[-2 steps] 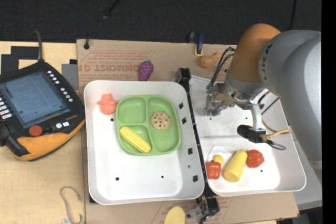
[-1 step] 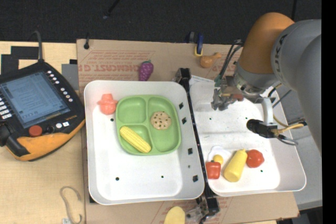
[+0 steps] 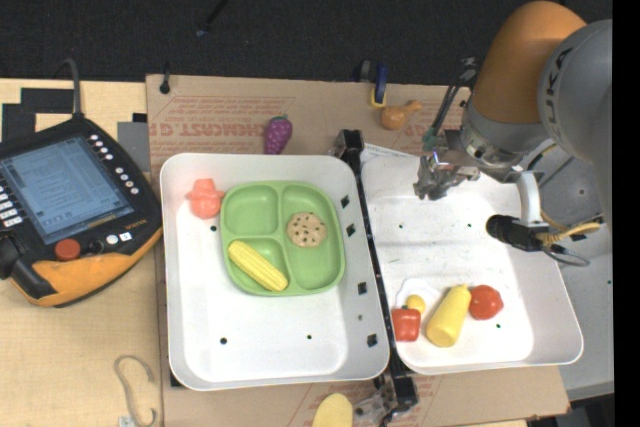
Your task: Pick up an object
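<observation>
- The gripper (image 3: 437,181) hangs over a bare part of the floor in the far left of the right bin (image 3: 455,250). Nothing lies beneath it, so a grasp made here would likely close on air.
- The nearest candidates are well apart from it, bunched along that bin's near side. They are a yellow bottle (image 3: 448,315) lying tilted, a red tomato (image 3: 486,302) just beside it on the right, a red block (image 3: 406,324) just to its left, and a small yellow piece (image 3: 415,301) above the block.
- They sit so close together that coming down on one could shove its neighbours or pinch two at once. The bottle looks rounded and may squirt out sideways.
- The black divider (image 3: 358,235) between the bins stands just left of the gripper. A careless sideways move could strike it or the bin's far wall.
- In the left bin (image 3: 260,340), a corn cob (image 3: 258,266) and a cookie (image 3: 306,230) rest in a green divided plate (image 3: 325,270), with a pink toy (image 3: 204,198) at its far-left corner. Both lie low between raised rims, so a grab there might catch the plate and drag it instead.
- How far the gripper is open cannot be told from this angle, as it shows only as a small dark shape. No object is visible in it, and I cannot tell whether it touches the bin floor.
</observation>
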Tool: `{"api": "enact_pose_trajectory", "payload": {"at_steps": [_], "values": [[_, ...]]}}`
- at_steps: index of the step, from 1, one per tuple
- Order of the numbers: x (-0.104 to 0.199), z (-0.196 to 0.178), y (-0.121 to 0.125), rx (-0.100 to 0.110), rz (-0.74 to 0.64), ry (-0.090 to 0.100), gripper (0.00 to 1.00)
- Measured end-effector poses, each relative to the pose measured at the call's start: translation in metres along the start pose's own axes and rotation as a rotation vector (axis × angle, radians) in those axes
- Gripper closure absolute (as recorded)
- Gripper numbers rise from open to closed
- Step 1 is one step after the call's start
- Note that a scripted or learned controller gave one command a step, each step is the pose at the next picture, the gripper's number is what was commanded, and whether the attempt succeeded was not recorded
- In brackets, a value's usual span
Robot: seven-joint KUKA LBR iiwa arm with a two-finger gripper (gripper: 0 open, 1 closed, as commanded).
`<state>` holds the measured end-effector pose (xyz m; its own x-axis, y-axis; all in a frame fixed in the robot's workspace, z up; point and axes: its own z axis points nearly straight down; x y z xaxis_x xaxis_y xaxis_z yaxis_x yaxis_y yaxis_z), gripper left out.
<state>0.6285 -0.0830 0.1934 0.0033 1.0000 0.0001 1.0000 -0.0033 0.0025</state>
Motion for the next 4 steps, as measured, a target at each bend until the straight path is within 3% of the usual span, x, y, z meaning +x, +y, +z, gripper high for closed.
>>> {"api": "enact_pose_trajectory", "payload": {"at_steps": [1, 2, 4], "values": [[-0.001, -0.036, 0.001, 0.001, -0.002, 0.0, 1.0], [0.039, -0.044, -0.037, 0.007, -0.005, 0.002, 1.0], [0.05, -0.042, -0.06, 0.007, 0.001, 0.001, 1.0]]}}
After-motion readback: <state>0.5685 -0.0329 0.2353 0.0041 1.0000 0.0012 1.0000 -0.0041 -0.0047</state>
